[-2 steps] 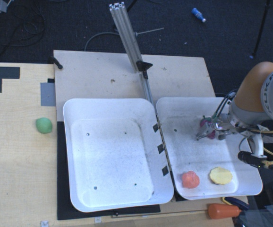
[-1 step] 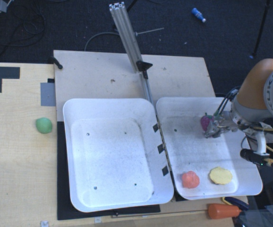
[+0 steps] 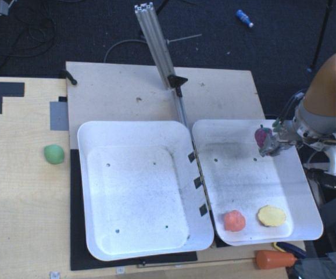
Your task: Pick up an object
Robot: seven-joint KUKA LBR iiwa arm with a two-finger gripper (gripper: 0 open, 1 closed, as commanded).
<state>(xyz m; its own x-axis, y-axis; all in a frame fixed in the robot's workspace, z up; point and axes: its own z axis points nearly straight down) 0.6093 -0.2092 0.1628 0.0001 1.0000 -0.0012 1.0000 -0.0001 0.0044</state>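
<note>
While hovering over the right bin's [image 3: 307, 214] upper edge, gripper [image 3: 268, 147] pressed against a small purplish object [image 3: 263, 136], jaw state impossible to tell, grasp unconfirmed, arm reaching in from the right.

Two bins sit side by side on the bench: the left bin [image 3: 136, 190] and the right bin [image 3: 249, 179]. In the right bin, two small objects [image 3: 234, 220] [image 3: 271, 216] lie near the front edge, side by side. A ball [image 3: 54, 154] rests on the bench left of the bins. A third object [image 3: 263, 136] sits at the gripper [image 3: 270, 144], over the right bin's back right part.
</note>
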